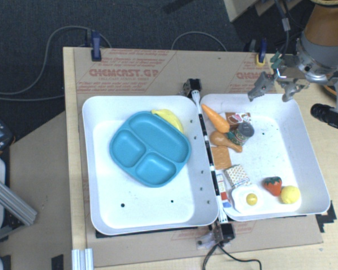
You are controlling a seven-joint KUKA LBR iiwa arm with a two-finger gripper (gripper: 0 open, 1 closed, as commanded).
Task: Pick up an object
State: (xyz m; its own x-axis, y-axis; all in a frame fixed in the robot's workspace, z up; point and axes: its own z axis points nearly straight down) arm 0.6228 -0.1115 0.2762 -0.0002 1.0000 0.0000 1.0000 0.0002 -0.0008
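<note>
Right, I see gripper [274,88] open, holding nothing, above right bin [304,134] far edge — carrot [216,118], lemon [290,194], fried egg [249,198] inside; left bin [96,151] holds blue tray [150,148].

A divided plate [150,148] lies in the left bin [101,207]; toy foods [236,145] cluster in the right bin [304,151]

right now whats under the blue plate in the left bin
A yellow, banana-like item pokes out from under the far edge of the blue divided plate. The plate covers the rest of it, so its full shape, and anything else beneath, cannot be seen.
</note>
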